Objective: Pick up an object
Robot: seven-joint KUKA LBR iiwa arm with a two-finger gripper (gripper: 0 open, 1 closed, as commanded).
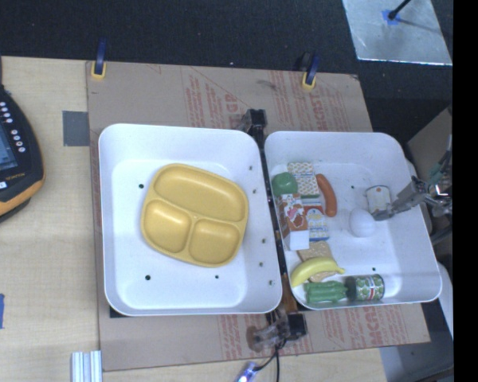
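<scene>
The right white bin [398,249] holds several small items. A white ball [362,224] lies near its middle. An orange sausage [327,194], a green round piece [284,184] and a printed box [303,178] lie at its left. A banana [315,270], a green vegetable [325,293] and a can [371,288] lie along the front wall. My gripper [378,199] reaches in from the right and hangs just above and right of the white ball, with nothing seen held in it.
The left white bin [123,213] carries a yellow divided tray [194,212]. Flat printed packets [303,217] lie along the right bin's left wall. A teach pendant [4,161] rests on the bench at far left. Clamps [99,64] pin the cardboard at the back.
</scene>
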